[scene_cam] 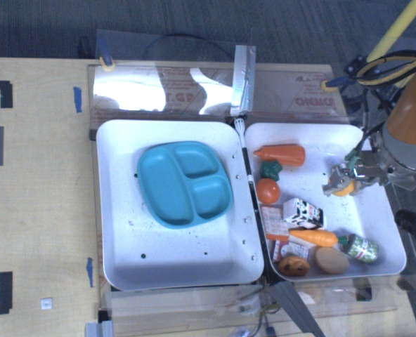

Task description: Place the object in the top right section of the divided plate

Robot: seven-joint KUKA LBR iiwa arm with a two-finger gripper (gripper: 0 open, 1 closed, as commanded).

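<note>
The blue divided plate point(185, 183) lies in the left white bin point(117, 251), with its two smaller sections on the right side. My gripper point(346, 176) is over the right bin point(377, 209), near its upper right part. A small yellow-orange object point(343, 190) peeks out right under the gripper; I cannot tell whether it is gripped or lying on the bin floor. The arm's orange band point(412, 118) is at the right edge of the view.
The right bin also holds a large carrot point(282, 154), a green piece point(270, 168), a tomato point(268, 190), a cow-print carton point(304, 213), a small carrot point(312, 237), a green can point(360, 248), a brown round piece point(330, 260) and a pastry point(293, 265). A metal divider point(243, 79) stands behind the bins.
</note>
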